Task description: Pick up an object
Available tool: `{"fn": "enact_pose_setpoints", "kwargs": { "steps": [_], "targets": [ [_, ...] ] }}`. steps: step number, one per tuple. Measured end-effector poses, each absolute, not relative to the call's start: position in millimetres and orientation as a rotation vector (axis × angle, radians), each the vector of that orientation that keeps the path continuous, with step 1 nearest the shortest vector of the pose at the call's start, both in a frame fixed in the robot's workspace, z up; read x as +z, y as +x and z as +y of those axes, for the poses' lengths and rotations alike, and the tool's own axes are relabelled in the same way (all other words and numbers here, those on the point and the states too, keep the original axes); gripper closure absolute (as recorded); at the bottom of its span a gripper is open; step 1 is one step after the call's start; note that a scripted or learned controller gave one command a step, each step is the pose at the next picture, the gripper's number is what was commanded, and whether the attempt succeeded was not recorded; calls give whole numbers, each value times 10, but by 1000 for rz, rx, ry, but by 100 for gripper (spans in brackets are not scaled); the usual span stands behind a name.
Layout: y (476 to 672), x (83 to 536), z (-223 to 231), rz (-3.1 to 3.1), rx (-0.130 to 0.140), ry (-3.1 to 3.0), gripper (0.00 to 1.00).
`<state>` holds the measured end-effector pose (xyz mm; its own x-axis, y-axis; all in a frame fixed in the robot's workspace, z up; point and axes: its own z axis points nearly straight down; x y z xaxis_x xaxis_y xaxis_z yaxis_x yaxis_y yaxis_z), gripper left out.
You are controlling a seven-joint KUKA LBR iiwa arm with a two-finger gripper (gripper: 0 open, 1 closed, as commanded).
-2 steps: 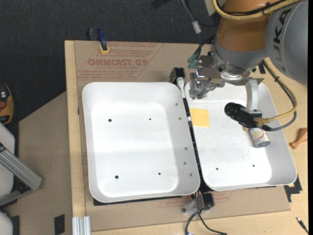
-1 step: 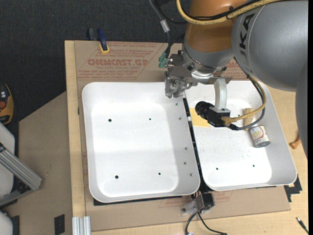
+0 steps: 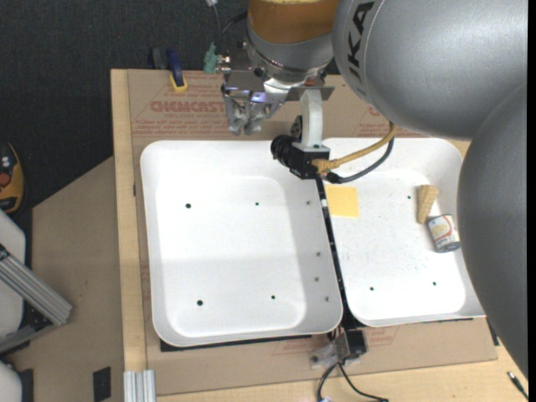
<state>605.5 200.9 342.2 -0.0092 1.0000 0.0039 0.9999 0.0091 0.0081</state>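
Plenty of room in the left shallow white plastic bin (image 3: 226, 249): its floor lies bare out to the rounded rim, marked by small dark dots alone. The right shallow white plastic bin (image 3: 402, 275) sits touching it along a dark seam, and the big grey arm with the orange band (image 3: 419, 48) hangs over its far corner and right side, crowding that edge. The two-finger gripper (image 3: 245, 117) hovers beyond the left bin's far rim, above the brown cardboard sheet with red lettering (image 3: 180, 107) that covers the desk; whether the fingers are parted or closed, I cannot tell. Dark carpet lies past the cardboard at the far left. Now the pieces, all in the right bin: a flat yellow square piece (image 3: 342, 201) just beside the seam, a tan cone-shaped piece (image 3: 427, 202) near the right wall, and a small cylindrical can with a printed label (image 3: 443, 233) lying on its side just below the cone.
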Motion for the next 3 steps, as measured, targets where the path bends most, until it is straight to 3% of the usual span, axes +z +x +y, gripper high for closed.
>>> {"fn": "enact_pose_setpoints", "kwargs": {
  "steps": [2,3],
  "targets": [
    [5647,4047,2247,2223,7,2219,100],
    [5248,4162,2247,2226,-4,2221,100]
  ]
}}
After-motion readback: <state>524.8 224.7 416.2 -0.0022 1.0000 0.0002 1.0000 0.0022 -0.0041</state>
